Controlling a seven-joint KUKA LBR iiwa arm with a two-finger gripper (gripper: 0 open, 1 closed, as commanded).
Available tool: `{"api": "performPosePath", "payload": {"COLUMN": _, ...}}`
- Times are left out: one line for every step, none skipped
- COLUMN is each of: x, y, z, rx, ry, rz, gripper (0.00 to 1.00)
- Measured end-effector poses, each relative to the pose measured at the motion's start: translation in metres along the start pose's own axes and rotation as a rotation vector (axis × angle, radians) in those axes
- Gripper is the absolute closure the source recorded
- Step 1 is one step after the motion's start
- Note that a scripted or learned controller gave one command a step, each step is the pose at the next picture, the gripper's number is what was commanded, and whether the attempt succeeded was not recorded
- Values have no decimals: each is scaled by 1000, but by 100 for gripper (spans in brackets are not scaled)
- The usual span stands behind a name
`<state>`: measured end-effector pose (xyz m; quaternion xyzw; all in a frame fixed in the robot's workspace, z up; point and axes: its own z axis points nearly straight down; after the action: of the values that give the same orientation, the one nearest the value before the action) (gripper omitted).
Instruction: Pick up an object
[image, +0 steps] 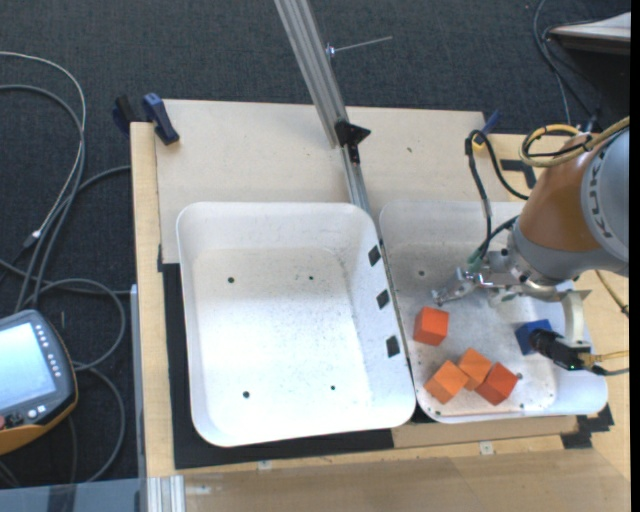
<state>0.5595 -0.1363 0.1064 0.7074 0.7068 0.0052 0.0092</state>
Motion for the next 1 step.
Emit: {"api": "performPosePath", "payload": {"x": 56, "y": -30, "z": 6, "rx": 25, "ry": 10, "rz": -5, "gripper": 0}}
